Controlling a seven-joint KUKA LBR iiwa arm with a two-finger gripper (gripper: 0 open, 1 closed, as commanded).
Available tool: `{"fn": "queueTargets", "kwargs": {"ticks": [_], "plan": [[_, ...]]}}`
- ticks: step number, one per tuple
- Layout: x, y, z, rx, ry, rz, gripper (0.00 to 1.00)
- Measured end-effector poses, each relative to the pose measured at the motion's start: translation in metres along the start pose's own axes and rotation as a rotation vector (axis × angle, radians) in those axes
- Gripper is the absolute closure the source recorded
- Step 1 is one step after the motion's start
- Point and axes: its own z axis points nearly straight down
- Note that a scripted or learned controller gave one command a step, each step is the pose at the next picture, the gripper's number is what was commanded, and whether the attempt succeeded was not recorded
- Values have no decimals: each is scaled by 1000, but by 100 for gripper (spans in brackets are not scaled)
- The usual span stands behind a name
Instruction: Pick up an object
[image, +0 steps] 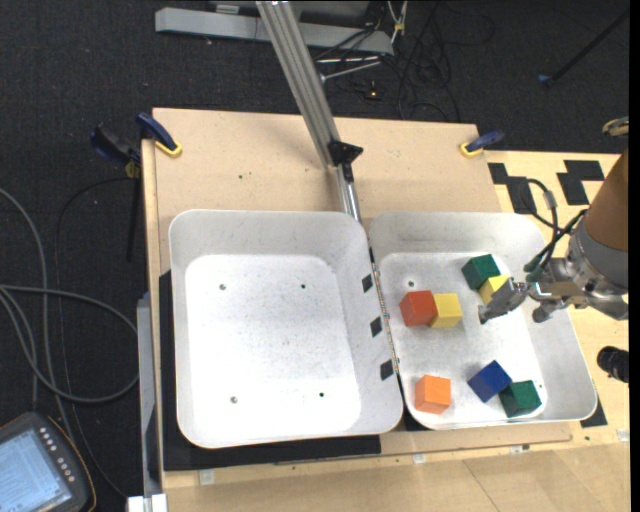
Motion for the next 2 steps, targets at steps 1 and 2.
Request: {"fn": "queueTargets", "kwargs": {"ticks": [1,2], "plan": [[0,1,-2,-4,-1,2,0],[7,2,60,2,1,2,0]]}}
